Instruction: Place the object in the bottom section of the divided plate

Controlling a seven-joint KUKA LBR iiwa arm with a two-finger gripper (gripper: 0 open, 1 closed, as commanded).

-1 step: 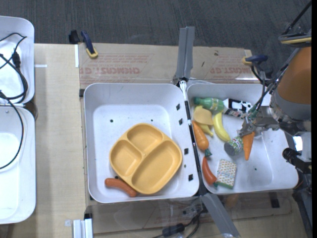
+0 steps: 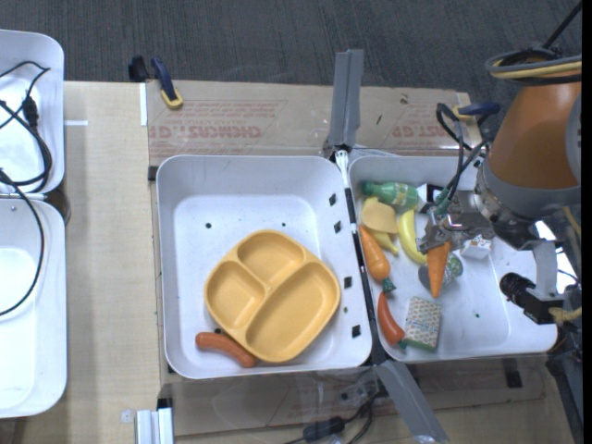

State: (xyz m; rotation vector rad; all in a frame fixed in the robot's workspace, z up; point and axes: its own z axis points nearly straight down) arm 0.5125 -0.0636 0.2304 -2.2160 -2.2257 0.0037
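You see a pale wood bench on dark carpet, carrying two white bins, the left bin holding a yellow divided plate. In the right bin, the pincer is clamped on an orange carrot with a green top, hanging point-up among the toy food.

A yellow divided plate with three sections lies flat in the left bin, turned at a slant. In the right bin, an orange toy carrot hangs point-down at the end effector.
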